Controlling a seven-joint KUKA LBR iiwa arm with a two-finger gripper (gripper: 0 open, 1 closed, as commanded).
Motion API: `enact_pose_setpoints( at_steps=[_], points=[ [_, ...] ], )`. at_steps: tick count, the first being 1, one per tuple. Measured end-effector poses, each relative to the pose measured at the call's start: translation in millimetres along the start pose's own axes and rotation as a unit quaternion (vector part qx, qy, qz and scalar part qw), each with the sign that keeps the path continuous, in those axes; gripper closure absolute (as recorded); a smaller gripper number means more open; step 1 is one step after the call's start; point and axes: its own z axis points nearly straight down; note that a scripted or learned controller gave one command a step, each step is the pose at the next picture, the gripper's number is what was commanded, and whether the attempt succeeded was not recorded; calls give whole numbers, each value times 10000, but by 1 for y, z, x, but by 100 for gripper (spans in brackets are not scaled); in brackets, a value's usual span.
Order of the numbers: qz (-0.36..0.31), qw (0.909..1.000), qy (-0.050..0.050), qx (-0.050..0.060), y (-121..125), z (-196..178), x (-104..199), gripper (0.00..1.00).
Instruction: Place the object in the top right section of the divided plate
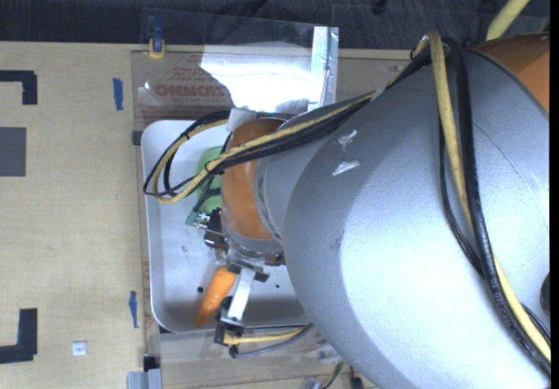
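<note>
Orange object (212,296) lies in the near part of the bin (163,239), close to its front wall, long and tapered, tilted with its upper end leaning toward the right of the picture. It sits right against the gripper (229,316), on the gripper's picture-left side. From this angle it cannot be told whether the object is gripped or only lies beside it, nor whether the gripper is wide or narrow.

The arm (393,230) comes in from the right and covers most of the bin's right half and everything further right. Its orange band (238,195) shows just above the wrist, over the middle of the bin. Black and yellow cables (171,170) loop out from the arm across the bin's far left part, and another yellow length curls just below the gripper at the bin's front edge.

A green thing (206,165) peeks out between the cables and the band, mostly hidden by the arm; its shape cannot be made out. Small dark specks dot the bin floor near the object.

Behind the bin stands a clear sheet (262,72) with a bright white patch on it. The bench (70,204) to the left is pale wood with black marks (26,86) and bits of blue tape (118,93).
</note>
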Motion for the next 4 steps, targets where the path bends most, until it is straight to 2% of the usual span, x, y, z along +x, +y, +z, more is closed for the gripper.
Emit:
enact_pose_setpoints(
  at_steps=[1,2,3,4],
  points=[
    [1277,9918,-30,52,70,11,34,100],
    [2322,9726,49,-32,-1,15,4,100],
    [4347,9006,68,-5,5,16,9,100],
    [4790,8778,-10,-5,22,-115,11,100]
  ],
)
